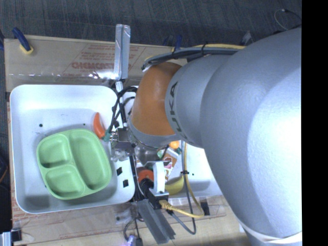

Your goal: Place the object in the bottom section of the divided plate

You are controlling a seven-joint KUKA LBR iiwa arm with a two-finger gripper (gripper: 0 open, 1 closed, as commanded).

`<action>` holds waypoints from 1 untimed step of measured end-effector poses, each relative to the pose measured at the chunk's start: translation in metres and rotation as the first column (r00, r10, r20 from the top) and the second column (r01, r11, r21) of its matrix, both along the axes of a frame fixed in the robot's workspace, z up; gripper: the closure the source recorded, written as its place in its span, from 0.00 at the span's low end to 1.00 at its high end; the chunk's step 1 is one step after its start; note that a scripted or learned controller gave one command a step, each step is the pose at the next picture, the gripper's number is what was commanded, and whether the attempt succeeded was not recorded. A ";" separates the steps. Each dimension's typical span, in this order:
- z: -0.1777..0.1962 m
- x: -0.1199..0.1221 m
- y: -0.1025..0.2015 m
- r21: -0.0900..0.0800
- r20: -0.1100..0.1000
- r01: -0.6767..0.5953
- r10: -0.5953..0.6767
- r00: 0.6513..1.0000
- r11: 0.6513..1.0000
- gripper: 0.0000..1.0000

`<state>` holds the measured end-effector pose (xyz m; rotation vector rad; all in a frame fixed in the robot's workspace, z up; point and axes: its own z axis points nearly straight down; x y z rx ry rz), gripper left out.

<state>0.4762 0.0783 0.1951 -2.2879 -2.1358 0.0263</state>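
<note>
The green divided plate (75, 163) lies in the left bin (31, 101), all sections bare. An orange carrot-like object (98, 125) rests just beside the plate's upper right rim. The arm (215, 117) covers the right bin — the claw's state cannot be told.

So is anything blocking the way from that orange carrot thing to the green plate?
Nothing visible does. The orange carrot-like object lies in the left bin, just beside the upper right rim of the green divided plate, with bare white floor between them. The plate's sections hold nothing.
</note>
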 end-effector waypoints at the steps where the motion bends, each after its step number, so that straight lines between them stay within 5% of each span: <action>1: 0.000 0.000 0.000 0.000 0.000 0.000 0.000 1.000 1.000 0.00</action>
